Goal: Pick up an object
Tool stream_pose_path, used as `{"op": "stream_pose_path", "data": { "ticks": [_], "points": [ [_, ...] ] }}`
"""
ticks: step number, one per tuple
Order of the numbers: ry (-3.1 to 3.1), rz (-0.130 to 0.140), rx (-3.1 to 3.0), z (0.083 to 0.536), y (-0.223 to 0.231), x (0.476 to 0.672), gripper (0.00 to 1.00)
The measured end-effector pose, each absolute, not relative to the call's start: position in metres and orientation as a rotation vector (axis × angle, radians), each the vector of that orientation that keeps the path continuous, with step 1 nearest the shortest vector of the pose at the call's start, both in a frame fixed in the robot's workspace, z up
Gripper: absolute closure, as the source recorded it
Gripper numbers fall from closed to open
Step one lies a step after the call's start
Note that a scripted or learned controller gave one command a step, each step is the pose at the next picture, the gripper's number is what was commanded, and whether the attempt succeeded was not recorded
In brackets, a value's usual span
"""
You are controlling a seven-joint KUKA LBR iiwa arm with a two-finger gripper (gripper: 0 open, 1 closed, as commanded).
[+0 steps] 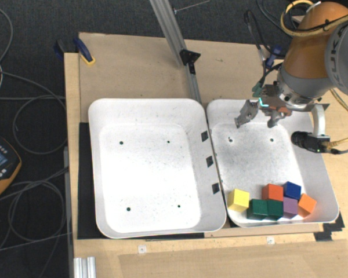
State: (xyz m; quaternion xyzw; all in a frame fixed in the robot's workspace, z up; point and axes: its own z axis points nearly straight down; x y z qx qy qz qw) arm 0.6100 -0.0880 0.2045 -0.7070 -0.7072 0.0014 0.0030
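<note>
On the tabletop (pixel 133 57), the left bin (pixel 104 114) sits beside the right bin (pixel 319 172). Along the right bin's near edge the blocks cluster: a yellow block (pixel 239 199), then a green block (pixel 264 208), a red block (pixel 273 191), a purple block (pixel 290 206), a blue block (pixel 292 189) and an orange block (pixel 307 203). The claw (pixel 260 117) hangs over that bin's far end, well apart from them, fingers spread wide with nothing between.

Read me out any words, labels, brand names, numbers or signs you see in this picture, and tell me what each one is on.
None can be read.
The handheld device at the left edge has a lit screen, but its contents are too small and blurred to read.
The coloured blocks, the two white bins and the arm's hand carry no visible lettering.
</note>
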Motion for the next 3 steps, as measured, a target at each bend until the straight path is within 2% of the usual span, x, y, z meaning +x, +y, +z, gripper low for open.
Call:
{"op": "stream_pose_path", "data": {
  "ticks": [1, 3],
  "points": [
    [-2.22, 0.001, -2.219, 0.207, -0.088, 0.61, 0.0],
    [-2.217, 0.007, -2.217, 0.096, -0.089, 0.605, 0.0]
  ]
}}
